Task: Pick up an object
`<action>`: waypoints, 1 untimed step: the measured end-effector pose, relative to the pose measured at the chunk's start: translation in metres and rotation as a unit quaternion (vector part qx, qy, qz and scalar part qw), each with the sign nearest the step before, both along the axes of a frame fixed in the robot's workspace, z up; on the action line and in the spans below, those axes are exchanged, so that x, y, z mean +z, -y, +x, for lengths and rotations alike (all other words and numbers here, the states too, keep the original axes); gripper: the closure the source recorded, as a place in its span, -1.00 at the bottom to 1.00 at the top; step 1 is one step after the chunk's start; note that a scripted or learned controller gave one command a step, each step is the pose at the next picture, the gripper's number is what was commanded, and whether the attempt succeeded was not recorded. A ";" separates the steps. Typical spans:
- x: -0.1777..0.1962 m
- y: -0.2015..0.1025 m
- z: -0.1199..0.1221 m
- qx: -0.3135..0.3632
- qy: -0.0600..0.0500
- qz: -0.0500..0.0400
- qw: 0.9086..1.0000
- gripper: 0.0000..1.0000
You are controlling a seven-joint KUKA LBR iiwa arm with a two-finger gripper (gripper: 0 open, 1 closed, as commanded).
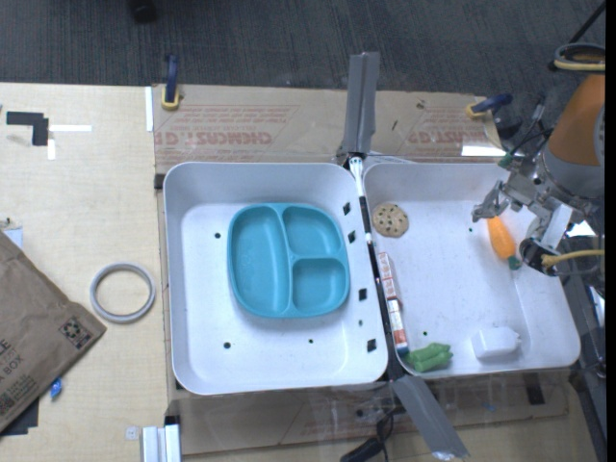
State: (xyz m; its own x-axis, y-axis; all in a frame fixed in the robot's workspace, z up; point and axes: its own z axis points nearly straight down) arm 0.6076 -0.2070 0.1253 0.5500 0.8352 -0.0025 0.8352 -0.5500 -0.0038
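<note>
Arm [582,123] ran off the right edge; upper links cut away. Gripper [505,221] sat over the far right of the right bin [452,287], finger spacing too small and cluttered to read. Orange object [501,238] lay partly under it; contact could not be judged. Cardboard box [34,340] at near left was cropped by the left edge. Label on the long packet [390,296] against the divider was illegible.
</note>
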 end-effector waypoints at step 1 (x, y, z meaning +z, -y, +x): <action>-0.031 -0.002 -0.015 0.078 0.005 0.006 0.997 -1.00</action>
